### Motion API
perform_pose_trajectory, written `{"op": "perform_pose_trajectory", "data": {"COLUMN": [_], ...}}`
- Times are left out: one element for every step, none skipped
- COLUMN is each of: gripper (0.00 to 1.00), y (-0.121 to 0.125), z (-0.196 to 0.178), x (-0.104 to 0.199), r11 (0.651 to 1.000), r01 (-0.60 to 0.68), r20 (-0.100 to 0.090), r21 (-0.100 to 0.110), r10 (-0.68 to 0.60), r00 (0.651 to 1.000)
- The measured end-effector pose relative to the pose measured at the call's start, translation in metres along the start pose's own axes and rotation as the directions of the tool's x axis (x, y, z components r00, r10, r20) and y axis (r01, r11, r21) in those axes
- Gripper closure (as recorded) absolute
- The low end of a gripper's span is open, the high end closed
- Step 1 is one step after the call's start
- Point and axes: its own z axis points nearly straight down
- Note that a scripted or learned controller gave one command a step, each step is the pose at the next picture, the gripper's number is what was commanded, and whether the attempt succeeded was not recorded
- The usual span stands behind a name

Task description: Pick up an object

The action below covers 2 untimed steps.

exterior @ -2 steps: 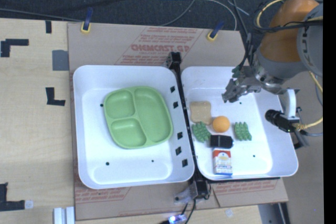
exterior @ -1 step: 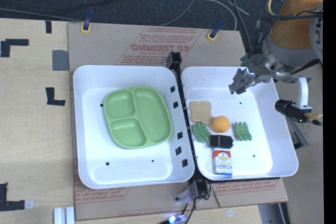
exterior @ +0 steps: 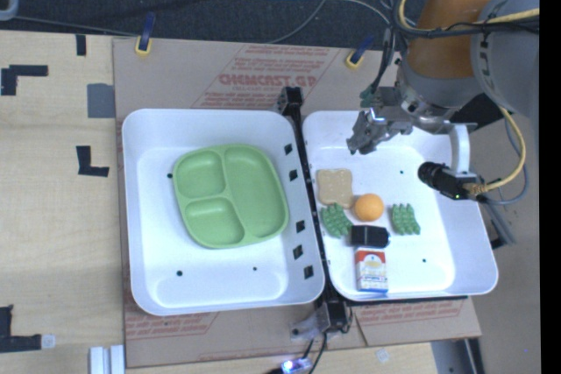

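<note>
1. 6 small things sit clustered in the right bin [exterior: 465,271]: a tan bread slice [exterior: 334,186], an orange [exterior: 369,207], 2 green leafy pieces [exterior: 335,221] and [exterior: 404,219], a black block [exterior: 369,236] and a red-and-white carton [exterior: 372,270]. All of them lie on the bin floor, none lifted.
2. Bread is at the top left of the cluster, orange just beside it to the right. The black block sits right under the orange, between the 2 green bits, and the carton lies just below the block, near the bin's front wall.
3. Gripper [exterior: 362,140] hangs over the back part of that same bin, above and a bit right of the bread, well apart from the carton. Nothing is between its fingers. Whether they're spread or pinched, honestly can't tell from this angle.
4. Arm comes in from the upper right, the orange band [exterior: 456,17] bulging up top, wrist angled down and left toward the bin. Yellow and grey cables loop around it.
5. Left bin [exterior: 140,276] holds a green divided plate [exterior: 230,194] with 3 compartments, sitting roughly mid-bin.
6. Both bins rest on a cardboard sheet [exterior: 263,74].
</note>
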Motion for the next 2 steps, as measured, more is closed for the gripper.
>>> {"op": "perform_pose_trajectory", "data": {"gripper": [1.0, 1.0], "y": [-0.005, 0.004], "z": [0.0, 0.006], "x": [0.055, 0.103], "r11": [1.0, 1.0], "r01": [0.001, 0.0], "r20": [-0.001, 0.0], "r21": [0.001, 0.001], "r10": [-0.001, 0.0], "r00": [1.0, 1.0]}}
